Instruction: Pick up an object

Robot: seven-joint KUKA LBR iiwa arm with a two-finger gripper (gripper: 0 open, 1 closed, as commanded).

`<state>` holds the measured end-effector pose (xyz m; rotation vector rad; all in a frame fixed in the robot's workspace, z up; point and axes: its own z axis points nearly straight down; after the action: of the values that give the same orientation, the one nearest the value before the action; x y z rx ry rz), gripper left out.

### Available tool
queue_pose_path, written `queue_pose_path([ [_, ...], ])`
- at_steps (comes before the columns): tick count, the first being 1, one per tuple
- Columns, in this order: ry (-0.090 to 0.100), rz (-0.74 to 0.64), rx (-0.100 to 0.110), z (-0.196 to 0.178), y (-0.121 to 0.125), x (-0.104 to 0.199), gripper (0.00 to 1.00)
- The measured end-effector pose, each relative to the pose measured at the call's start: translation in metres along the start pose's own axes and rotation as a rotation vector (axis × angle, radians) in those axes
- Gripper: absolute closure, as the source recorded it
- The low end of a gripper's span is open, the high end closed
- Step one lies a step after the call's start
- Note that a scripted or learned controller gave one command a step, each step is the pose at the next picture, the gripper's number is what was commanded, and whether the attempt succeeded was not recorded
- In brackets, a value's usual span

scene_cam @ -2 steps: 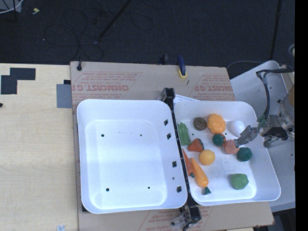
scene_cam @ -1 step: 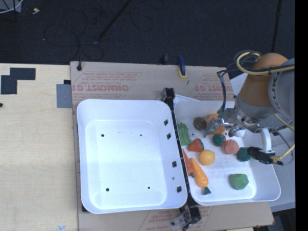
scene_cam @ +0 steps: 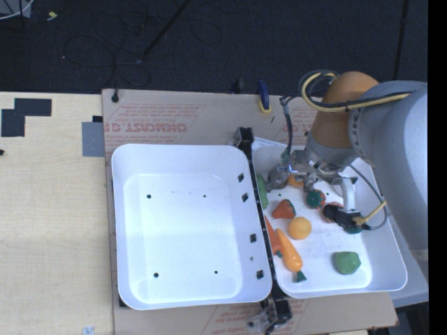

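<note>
Bins sit side by side, the right bin [scene_cam: 380, 274] crowded: carrot [scene_cam: 288, 251], green lump [scene_cam: 346, 262], orange ball [scene_cam: 299, 227]. The gripper [scene_cam: 299, 179] hangs low over the clutter; I cannot tell how its jaws stand. It might nudge neighbours or grab nothing.

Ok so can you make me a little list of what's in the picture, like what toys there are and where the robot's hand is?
bins: two white bins side by side, left bin, right bin
toys in right bin: carrot, orange ball, green lump, strawberry-like red piece, small dark teal piece
arm: grey with orange band, reaching over the right bin
gripper: low over the bin's far end, near the toys
holding a toy: cannot tell
</note>
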<state>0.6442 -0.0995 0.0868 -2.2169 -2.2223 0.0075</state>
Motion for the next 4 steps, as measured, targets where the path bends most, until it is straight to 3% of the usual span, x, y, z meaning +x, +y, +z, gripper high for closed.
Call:
queue_pose_path([
  [1,0.001,0.003,-0.001,-0.001,-0.001,-0.007,0.0],
  [2,0.002,0.002,0.0,0.0,-0.048,-0.048,0.0],
  [3,0.002,0.002,-0.001,0.0,-0.065,-0.091,0.0],
  [4,0.0,-0.003,-0.009,-0.002,-0.008,-0.113,0.0],
])
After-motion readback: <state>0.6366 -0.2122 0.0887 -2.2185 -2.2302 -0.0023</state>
